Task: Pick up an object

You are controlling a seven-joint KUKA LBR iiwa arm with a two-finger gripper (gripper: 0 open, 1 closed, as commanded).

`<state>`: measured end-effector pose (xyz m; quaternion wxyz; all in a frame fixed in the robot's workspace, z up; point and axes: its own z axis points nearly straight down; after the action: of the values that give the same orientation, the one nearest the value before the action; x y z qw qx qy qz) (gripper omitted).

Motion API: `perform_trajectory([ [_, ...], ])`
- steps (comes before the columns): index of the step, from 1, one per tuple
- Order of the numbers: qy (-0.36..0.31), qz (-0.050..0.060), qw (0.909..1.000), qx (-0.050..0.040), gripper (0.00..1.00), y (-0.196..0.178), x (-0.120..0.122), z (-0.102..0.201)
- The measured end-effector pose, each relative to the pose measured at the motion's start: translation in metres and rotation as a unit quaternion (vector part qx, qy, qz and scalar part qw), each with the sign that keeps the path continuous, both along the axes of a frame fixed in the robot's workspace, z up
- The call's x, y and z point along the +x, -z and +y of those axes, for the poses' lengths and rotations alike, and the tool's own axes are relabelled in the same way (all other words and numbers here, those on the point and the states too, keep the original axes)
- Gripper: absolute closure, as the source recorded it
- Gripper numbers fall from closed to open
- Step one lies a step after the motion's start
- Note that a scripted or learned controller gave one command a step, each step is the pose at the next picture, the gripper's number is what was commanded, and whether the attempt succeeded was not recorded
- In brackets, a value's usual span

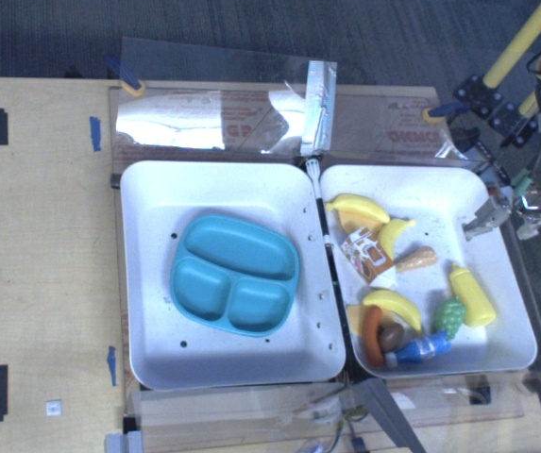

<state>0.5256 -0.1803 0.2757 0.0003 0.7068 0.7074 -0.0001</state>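
Hand at right bin's upper right rim, grip state unclear, maybe holding nothing; toy bananas inside; blue tray in left bin.

A divided plate lies in the left bin. The right bin holds toy food: bananas at the back, a bottle at the front, a packet between them
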Motion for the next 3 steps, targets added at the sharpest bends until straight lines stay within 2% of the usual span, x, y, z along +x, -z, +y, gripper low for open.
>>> perform_trajectory([
  [1, 0.006, -0.002, 1.0, -0.0012, 0.0, -0.045, 0.011, -0.037],
  [2, -0.102, 0.005, 0.9947, 0.0024, 0.0, 0.144, 0.023, -0.007],
  [3, -0.11, -0.003, 0.9939, -0.0007, 0.0, 0.188, -0.007, -0.012],
])
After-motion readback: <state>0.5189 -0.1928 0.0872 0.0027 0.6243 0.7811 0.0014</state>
